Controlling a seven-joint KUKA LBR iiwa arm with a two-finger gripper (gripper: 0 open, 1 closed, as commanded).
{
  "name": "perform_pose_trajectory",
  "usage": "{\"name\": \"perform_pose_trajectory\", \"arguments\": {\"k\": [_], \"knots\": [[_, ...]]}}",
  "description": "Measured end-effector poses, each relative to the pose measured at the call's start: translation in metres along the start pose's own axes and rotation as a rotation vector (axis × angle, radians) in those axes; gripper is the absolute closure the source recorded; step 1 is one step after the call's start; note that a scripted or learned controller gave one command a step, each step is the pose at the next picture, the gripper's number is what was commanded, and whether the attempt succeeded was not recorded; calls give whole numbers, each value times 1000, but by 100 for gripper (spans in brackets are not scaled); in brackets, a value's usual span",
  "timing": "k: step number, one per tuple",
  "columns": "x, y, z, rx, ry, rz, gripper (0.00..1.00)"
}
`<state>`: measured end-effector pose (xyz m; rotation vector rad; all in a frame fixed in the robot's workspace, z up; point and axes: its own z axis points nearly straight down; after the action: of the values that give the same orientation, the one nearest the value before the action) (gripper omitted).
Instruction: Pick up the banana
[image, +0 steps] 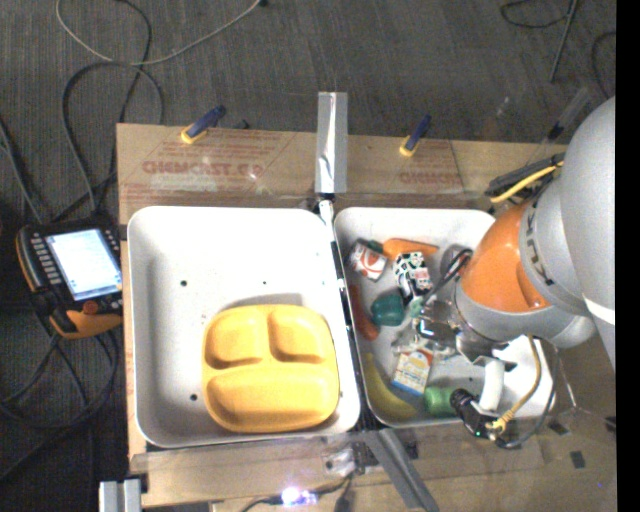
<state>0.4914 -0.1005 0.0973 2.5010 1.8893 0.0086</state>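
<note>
1. Worktop (280, 160): brown board carrying two shallow white bins side by side, with two clamps at its far edge.
2. Left bin (160, 300): holds one yellow compartment tray (270, 367), lying toward the near side.
3. Right bin (352, 330): crowded. Contents that can be made out: an orange item at the far side, a red-and-white item (368, 262), a black-and-white item (408, 270), a teal item (388, 308), a small printed carton (411, 372), a green item (438, 400).
4. Banana (385, 395): yellow curve along the near left corner of the right bin, partly under the carton, with its near end by the green item.
5. Arm: grey with an orange band, reaching in from the right over the right bin.
6. Pincer (432, 318): low among the clutter near the bin's middle, beside the teal item; I cannot tell its state, and nothing is seen held.
7. Step in hand, as judged: approach to the banana, not yet at it.
8. Handling note: shift toward the near left corner, descend on the exposed stretch of banana clear of the carton, and grip across the narrow width, minding the bin wall just beside.
</note>
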Motion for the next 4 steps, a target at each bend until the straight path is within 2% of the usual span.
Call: {"name": "perform_pose_trajectory", "arguments": {"k": [1,2,3,4], "knots": [[88,-8,-84,15,-5,37,100],[87,-8,-85,14,-6,38,0],[19,-14,-85,15,-4,-113,0],[5,-11,-9,17,0,-245,0]]}}
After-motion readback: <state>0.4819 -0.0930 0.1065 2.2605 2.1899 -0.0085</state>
